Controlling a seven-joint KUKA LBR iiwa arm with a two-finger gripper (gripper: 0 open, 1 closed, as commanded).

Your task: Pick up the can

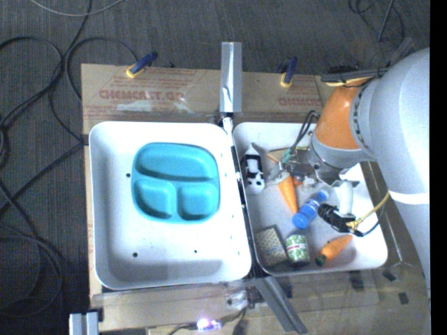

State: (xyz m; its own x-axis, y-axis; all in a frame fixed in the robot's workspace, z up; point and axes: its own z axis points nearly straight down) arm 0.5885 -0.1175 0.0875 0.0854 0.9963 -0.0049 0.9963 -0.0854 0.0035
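Because the small green-labelled metal can [297, 249] stands upright near the front edge of the right-hand shallow white bin [378, 257], roughly midway along that edge, the coming move turns on how it lies from the tool. The can's round top faces up toward the camera, so its long axis runs vertical; a descent from above looks the likely approach.

Neighbours crowd it. A grey speckled sponge-like pad [269, 243] lies just beside it toward the bin's inner wall. An orange carrot-shaped toy [334, 248] lies just beside it on the other side, toward the bin's front outer corner. A blue plastic bottle [308, 211] lies tilted above it, nearer the bin's middle. A second orange carrot-shaped toy [288, 192] lies farther back, and a small black-and-white cow figure [252, 170] sits against the inner wall.

The two-finger gripper [300, 165] hangs over the back half of the same bin, below the orange band of the grey arm. The can therefore lies well apart from it, toward the front edge, with the blue bottle and the farther carrot between. Whether the tool is open or closed cannot be told here; wrist and cables hide that part. Nothing is visibly held.

The left-hand white bin [105, 208] carries a turquoise three-compartment plastic tray [177, 181], off the route.

Judgement: the tool must travel forward, then descend; the pad and the nearer carrot leave little clearance.
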